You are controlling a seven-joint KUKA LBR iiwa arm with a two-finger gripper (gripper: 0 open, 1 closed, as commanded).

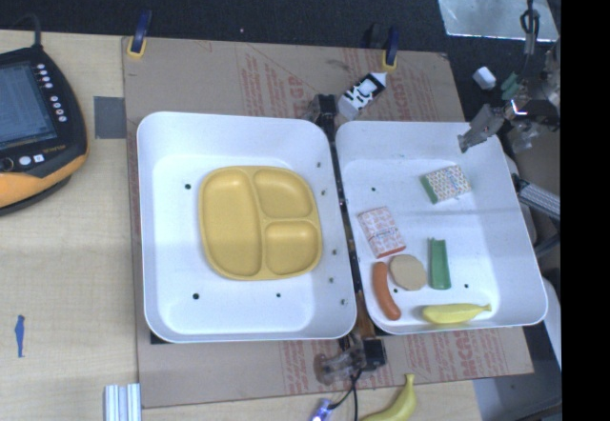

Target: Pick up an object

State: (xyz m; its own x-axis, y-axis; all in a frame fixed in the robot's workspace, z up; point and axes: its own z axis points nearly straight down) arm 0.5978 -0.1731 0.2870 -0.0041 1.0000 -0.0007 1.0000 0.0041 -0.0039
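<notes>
6 small items lie in the right bin (505,219), none lifted; my gripper (477,135) hangs over its far right corner, finger state I cannot tell. Approach step: next I need to descend over the checkered packet (445,184)

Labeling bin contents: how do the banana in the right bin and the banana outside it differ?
The banana in the right bin lies flat along the bin's near edge, beside the hot dog; the banana outside lies on the cardboard below the bins. The binned one is whole in view and runs nearly level; the outer one slants and is cut by the frame edge. Both are yellow and curved.
</notes>
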